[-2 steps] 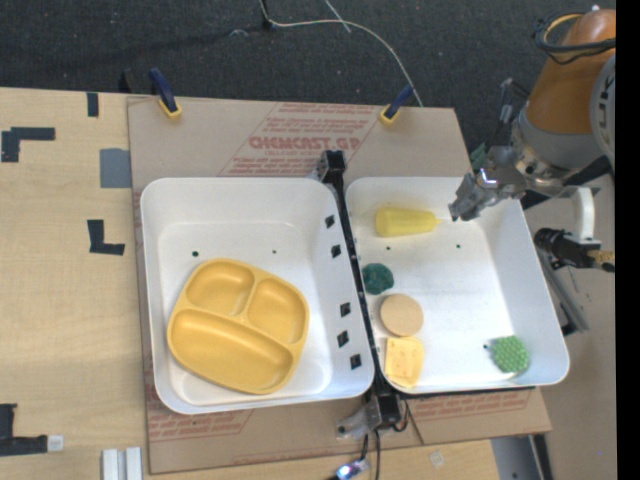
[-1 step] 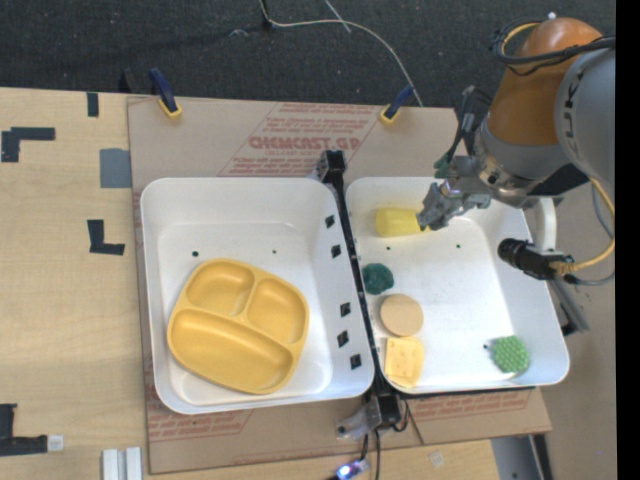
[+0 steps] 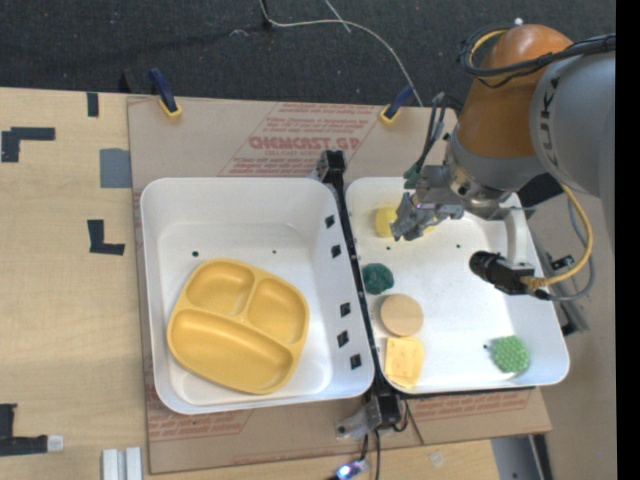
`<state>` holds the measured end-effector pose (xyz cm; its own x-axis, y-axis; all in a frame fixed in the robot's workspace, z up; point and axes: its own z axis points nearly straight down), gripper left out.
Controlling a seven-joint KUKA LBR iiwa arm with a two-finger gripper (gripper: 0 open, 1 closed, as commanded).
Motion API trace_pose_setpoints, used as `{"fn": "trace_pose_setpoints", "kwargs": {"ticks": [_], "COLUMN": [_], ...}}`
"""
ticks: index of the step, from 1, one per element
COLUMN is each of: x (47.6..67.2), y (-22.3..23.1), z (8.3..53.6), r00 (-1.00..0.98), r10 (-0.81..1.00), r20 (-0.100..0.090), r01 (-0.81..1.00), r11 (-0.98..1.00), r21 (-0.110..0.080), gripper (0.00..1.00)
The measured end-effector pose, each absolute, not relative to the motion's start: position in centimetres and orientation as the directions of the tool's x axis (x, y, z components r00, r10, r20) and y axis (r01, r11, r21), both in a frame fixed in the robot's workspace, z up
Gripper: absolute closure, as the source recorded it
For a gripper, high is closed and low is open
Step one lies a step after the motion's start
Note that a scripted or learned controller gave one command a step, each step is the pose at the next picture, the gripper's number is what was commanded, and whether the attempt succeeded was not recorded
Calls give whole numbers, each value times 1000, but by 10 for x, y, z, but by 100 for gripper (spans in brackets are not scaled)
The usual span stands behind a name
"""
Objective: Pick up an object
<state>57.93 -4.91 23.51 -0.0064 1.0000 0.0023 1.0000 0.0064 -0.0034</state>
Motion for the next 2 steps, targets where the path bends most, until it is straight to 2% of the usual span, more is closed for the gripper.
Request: {"fn": "trace_pose_setpoints", "kwargs": {"ticks": [2], "x": [543], "y": [54], "z": [224], "r00": [-6], "r10": [1000], "r20": [1], "r01": [1000], "r11": [6], "r21": [-5], "gripper": [100]}}
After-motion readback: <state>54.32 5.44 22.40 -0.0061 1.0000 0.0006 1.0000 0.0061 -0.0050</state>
